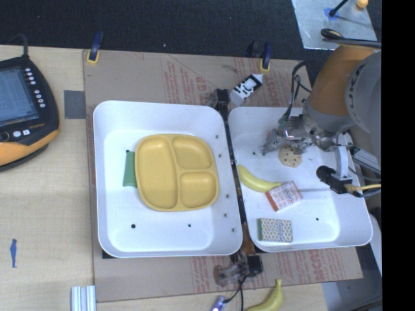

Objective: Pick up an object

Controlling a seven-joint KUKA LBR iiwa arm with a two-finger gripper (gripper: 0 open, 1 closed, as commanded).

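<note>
My gripper (287, 146) hangs over the back of the right bin (353, 229), its metal fingers spread open with nothing gripped between them. A round speckled cookie (291, 157) lies on the bin floor just in front of and below the fingertips. Further forward lie a yellow banana (256, 179), a red and white packet (284, 195) and a green-edged packet (275, 230). The left bin (117, 232) holds a yellow divided plate (176, 172) with a green thing (130, 168) sticking out from under its left side.
A second banana (269, 298) lies on the cardboard in front of the bins. A black and white object (246, 87) sits behind the bins. A control pendant (23, 109) rests on the bench at far left. Blue clamps (95, 46) hold the cardboard's back edge.
</note>
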